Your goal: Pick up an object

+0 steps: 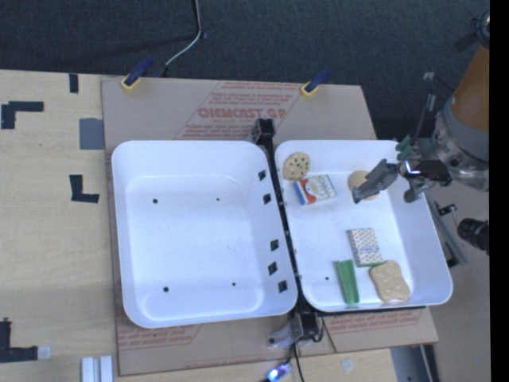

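The right bin [413, 213] holds several small items. A round speckled cookie [297, 164] lies at its far left, with a red, white and blue packet [316, 189] just in front of it. A tan round piece [359, 180] sits beside the packet, partly covered by my gripper's left finger [374, 181]. Toward the front lie a small patterned box [364, 245], a green stick [346, 282] and a tan bread-like piece [390, 282]. My gripper [388, 188] hangs over the bin's far right part, open, with nothing seen between its fingers.
The left bin [127, 213] sits beside the right one, with a black divider strip [274, 213] between them. Both rest on a cardboard sheet [238, 110] clamped to the bench. The arm's wrist [469, 142] fills the right side.
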`<act>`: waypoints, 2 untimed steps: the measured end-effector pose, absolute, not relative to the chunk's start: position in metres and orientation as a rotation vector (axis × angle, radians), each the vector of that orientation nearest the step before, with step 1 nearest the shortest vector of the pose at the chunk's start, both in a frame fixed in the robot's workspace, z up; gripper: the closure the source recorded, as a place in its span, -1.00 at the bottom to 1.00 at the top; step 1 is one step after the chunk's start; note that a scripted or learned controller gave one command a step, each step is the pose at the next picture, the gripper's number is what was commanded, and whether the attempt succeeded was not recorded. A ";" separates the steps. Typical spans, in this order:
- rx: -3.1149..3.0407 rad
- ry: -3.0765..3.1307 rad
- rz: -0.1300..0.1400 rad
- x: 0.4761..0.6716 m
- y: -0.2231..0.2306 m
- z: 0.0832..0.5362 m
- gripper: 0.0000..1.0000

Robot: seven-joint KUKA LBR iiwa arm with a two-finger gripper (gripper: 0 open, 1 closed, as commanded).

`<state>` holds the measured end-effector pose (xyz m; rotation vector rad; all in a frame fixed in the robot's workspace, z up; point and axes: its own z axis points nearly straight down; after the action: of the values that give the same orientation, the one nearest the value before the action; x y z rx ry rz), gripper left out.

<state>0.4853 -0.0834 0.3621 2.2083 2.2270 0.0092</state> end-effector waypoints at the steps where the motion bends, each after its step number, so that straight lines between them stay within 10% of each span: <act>1: 2.228 2.229 -0.016 0.551 -0.102 0.200 -1.00; 2: 2.221 2.224 -0.003 0.552 -0.102 0.220 1.00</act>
<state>0.5521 -0.1020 0.2199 2.2208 2.2243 -0.0029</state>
